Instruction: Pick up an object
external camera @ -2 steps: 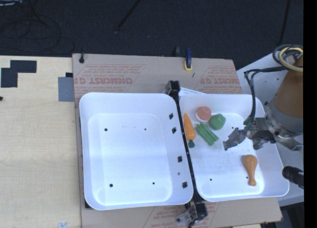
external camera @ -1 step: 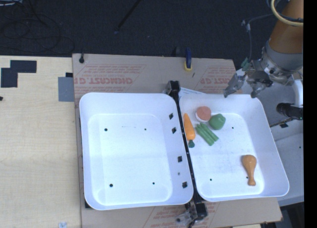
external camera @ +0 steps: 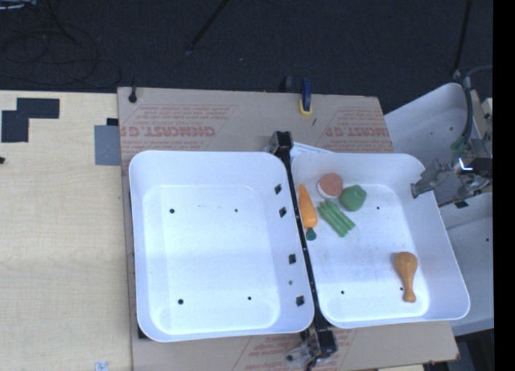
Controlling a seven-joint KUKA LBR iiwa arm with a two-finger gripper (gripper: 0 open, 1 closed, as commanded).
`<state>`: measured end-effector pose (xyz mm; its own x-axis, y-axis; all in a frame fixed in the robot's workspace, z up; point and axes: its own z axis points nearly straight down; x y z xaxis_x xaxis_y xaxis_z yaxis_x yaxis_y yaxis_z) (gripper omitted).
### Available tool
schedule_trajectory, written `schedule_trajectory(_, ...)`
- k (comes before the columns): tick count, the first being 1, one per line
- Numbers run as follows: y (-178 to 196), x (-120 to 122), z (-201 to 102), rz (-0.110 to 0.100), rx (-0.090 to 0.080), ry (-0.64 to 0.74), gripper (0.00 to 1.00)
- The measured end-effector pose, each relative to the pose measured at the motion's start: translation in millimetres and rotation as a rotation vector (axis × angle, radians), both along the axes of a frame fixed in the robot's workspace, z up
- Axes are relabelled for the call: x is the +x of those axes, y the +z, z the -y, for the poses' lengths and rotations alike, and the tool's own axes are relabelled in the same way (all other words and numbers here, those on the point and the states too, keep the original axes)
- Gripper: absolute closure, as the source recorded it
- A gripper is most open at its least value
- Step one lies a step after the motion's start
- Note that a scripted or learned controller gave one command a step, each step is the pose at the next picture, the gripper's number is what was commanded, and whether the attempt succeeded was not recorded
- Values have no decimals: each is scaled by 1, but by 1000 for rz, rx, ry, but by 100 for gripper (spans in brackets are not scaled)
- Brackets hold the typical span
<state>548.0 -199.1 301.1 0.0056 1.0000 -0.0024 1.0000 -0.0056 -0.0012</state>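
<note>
The right bin [external camera: 451,281] holds several toy foods. An orange carrot [external camera: 306,205] lies along its left wall. A round pink and orange piece [external camera: 330,184] sits near the back, touching a green round piece [external camera: 352,197]. In front of them lies a ridged green piece [external camera: 335,219], and a small dark green bit [external camera: 311,234] rests by the carrot's tip. A tan drumstick [external camera: 406,273] lies alone at the front right. My gripper [external camera: 432,182] hangs over the bin's right rim, well apart from all of them, with nothing visibly in it.
The left bin [external camera: 145,281] stands beside the right one, with black clips [external camera: 293,258] along the shared wall. Both rest on a cardboard sheet [external camera: 201,124] on the wooden bench. A white panel [external camera: 438,120] lies behind the gripper at the right.
</note>
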Motion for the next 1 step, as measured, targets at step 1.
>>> schedule_trajectory(1, -74, -62, 15, -11, 6, 2, 0)
